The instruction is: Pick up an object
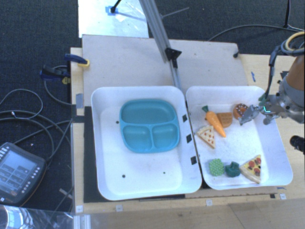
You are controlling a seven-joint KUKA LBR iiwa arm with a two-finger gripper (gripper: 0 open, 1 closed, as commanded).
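Gripper: the grey two-finger gripper [256, 115] hangs over the right side of the right bin, toward its far edge; its fingers stand spread apart with nothing between them.
Arm: the grey arm with an orange band [294, 82] comes in from the right edge.
Nearest thing: a small round reddish-brown toy disc with pale spots [239, 110] lies just left of the gripper's left finger; whether they touch, I cannot tell.
Orange pair: an orange toy carrot with a green top [215, 121] lies slantwise, touching an orange-brown toy bread slice [226, 119] on its right.
Slices: a pale triangular toy pizza wedge [207, 136] sits just near of the carrot; a second wedge with red dots [252, 168] lies at the near right corner.
Green pieces: a light green knobbly toy [216, 167] and a dark teal toy [232, 169] sit side by side near the near wall.
Right bin: shallow white tray [273, 138] holding all the toys.
Left bin: shallow white tray [107, 173] holding a blue plastic divided plate [148, 126].
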